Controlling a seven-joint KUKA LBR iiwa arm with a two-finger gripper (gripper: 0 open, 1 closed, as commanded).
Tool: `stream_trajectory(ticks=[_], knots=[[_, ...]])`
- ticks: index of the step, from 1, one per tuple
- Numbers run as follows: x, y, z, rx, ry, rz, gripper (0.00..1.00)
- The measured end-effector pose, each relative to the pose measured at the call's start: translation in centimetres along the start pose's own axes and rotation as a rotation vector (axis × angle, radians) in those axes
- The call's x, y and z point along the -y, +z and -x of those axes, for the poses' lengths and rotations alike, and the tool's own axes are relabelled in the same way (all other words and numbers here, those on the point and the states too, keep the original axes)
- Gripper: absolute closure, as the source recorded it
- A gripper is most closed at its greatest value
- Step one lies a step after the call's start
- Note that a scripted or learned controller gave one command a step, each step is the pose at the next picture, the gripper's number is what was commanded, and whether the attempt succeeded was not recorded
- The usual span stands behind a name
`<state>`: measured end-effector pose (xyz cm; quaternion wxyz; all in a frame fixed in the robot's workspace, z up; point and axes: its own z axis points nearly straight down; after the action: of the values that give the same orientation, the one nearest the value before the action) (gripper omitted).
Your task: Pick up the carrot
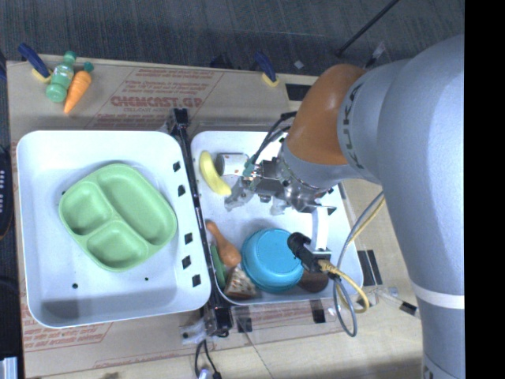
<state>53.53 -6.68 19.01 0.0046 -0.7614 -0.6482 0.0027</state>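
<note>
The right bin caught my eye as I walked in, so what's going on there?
A grey arm with an orange band reaches into the right bin, its claw poised beside a banana. The carrot lies lower down by the bin's left wall, next to a blue bowl, ungrasped. A green divided plate sits in the left bin.

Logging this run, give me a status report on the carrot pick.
Gripper over right bin, beside banana, nothing seen in it. Carrot lies at bin's left wall, untouched. Blue bowl crowds carrot's right side.
</note>
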Motion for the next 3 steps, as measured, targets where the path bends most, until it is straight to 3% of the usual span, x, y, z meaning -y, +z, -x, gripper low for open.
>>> stream_trajectory(ticks=[1,2,3], knots=[[0.3,6.9,3.0,-0.001,0.118,0.032,0.0],[-2.4,-2.5,10.3,0.004,0.119,0.013,0.0],[-1.1,4.6,5.0,0.0,0.05,-0.004,0.0]])
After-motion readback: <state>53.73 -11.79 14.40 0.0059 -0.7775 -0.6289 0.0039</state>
